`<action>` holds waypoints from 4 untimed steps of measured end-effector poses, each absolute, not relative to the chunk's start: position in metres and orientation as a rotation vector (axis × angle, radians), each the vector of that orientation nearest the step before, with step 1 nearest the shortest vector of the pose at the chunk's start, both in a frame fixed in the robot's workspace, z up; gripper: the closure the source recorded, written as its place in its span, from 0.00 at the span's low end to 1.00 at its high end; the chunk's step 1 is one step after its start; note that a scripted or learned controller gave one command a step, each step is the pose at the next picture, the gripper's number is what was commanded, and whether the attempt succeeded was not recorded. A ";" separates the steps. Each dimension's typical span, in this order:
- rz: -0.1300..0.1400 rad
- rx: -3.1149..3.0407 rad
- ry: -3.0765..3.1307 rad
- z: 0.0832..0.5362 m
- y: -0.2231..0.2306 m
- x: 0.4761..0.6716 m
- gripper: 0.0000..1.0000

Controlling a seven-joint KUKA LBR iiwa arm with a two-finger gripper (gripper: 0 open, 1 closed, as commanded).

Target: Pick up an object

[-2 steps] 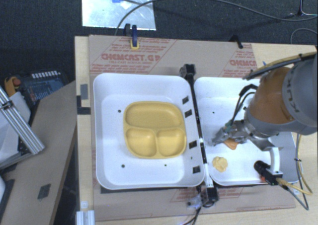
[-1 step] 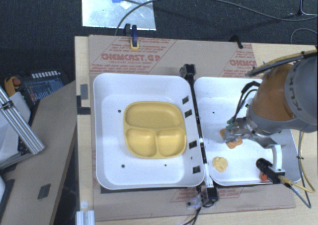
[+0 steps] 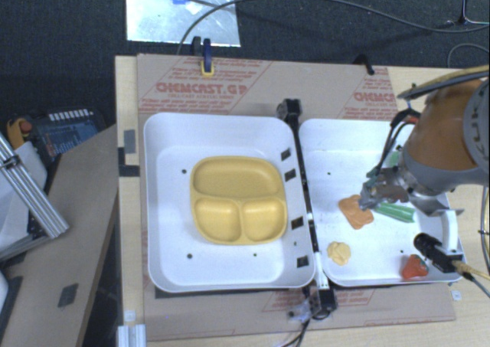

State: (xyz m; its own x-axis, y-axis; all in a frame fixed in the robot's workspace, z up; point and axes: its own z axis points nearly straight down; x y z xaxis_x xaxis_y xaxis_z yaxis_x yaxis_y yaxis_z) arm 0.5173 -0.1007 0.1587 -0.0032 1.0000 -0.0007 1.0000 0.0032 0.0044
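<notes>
The left bin [image 3: 164, 146] carries a yellow compartment tray [image 3: 237, 200] lying flat near its middle, one long cell across the back and two smaller ones in front; it looks like a drop-off place, though the task only asks for a pick. A black clip-lined divider [image 3: 298, 184] joins that bin to the right bin [image 3: 337, 146], where the loose pieces are gathered toward the near half, within the arm's reach from the right. A small pale yellow lump [image 3: 338, 253] sits near the front edge, apart from the rest. Behind it lies a flat orange piece [image 3: 355, 212], and the gripper [image 3: 373, 198] is down just at that piece's right side, touching or nearly touching it, so the orange piece is the likely target. Whether the pincer is spread or pressed together cannot be told, nor whether anything sits in it. A green stick-like item [image 3: 396, 211] lies just to the right, partly under the wrist, close enough to get nudged. A small red piece [image 3: 414, 267] rests in the near right corner.
</notes>
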 end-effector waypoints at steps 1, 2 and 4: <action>0.008 2.211 2.223 0.216 -0.091 0.523 1.00; 0.004 2.213 2.224 0.242 -0.092 0.524 1.00; 0.004 2.212 2.231 0.236 0.003 0.526 1.00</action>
State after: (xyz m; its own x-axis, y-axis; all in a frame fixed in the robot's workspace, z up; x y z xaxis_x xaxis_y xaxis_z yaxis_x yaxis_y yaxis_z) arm 0.5260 0.0030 0.2360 -0.0088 1.0000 0.0019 1.0000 0.0088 0.0016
